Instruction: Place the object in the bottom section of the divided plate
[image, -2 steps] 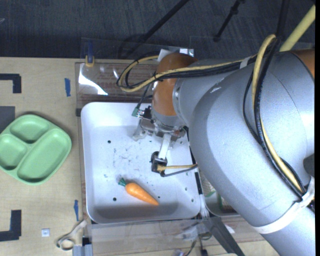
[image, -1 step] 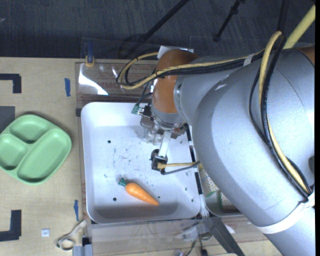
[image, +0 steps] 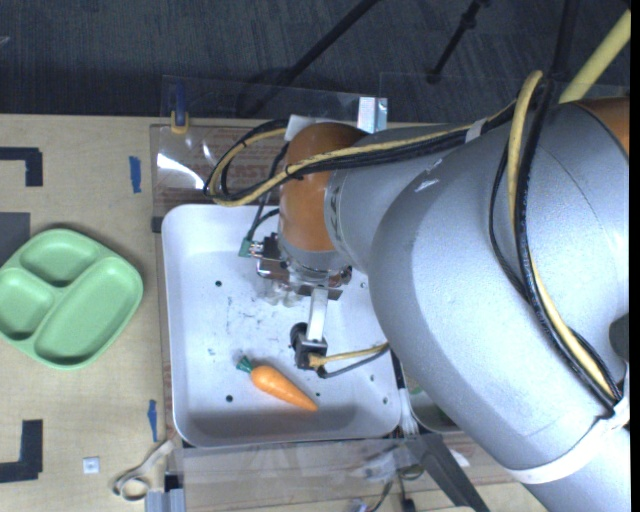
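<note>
The big grey KUKA arm (image: 500, 300) reaches in from the right of the camera view, its broad rounded links rising from the lower right corner and bending toward the centre, with black and yellow cables (image: 400, 150) strung along its upper side. Its last link points straight down, so the orange band (image: 305, 195) above the wrist is seen from almost directly overhead. Just below that band the metal two-finger gripper (image: 300, 283) hangs vertically, strongly foreshortened and partly hidden under the wrist, so its setting cannot be made out.
</note>
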